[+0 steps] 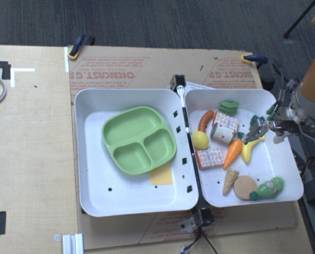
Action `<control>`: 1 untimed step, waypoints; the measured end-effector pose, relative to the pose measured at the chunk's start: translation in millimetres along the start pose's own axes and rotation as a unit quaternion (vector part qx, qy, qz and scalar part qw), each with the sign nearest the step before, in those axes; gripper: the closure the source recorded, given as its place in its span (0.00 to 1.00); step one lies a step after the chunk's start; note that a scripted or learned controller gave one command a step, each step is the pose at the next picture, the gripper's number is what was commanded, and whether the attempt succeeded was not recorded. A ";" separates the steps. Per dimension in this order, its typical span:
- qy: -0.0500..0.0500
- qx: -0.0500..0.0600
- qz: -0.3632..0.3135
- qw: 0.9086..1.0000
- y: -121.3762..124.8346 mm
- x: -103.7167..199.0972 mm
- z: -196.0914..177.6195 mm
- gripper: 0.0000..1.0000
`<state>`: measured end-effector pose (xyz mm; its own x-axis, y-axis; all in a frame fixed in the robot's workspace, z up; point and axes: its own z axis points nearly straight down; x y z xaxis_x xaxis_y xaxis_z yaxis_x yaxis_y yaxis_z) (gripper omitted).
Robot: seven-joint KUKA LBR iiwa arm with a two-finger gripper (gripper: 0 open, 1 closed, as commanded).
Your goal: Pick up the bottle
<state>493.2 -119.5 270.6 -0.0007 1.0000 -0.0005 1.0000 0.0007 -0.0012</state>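
The bottle point(267, 188) is green with a pale label and lies on its side in the front right corner of the right bin point(284, 157), touching a round tan cookie point(244, 187). My gripper point(259, 127) reaches in from the right and hovers over the middle of that bin, just above the yellow banana point(250, 147) and the top of the carrot point(232, 151). Its fingers look open with nothing between them. The bottle is well in front of the gripper, toward the bin's near wall.
The right bin also holds a lemon point(200, 139), a red pepper point(205, 119), a small can point(224, 131), a printed box point(210, 157), a green lid point(228, 107) and a cone point(230, 180). The left bin point(88, 157) holds a green divided plate point(139, 139) over a yellow slice point(161, 177).
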 end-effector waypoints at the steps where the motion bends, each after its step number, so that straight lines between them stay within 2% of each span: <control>1: 0.000 0.000 0.000 1.000 0.4 -0.2 -9.2 1.00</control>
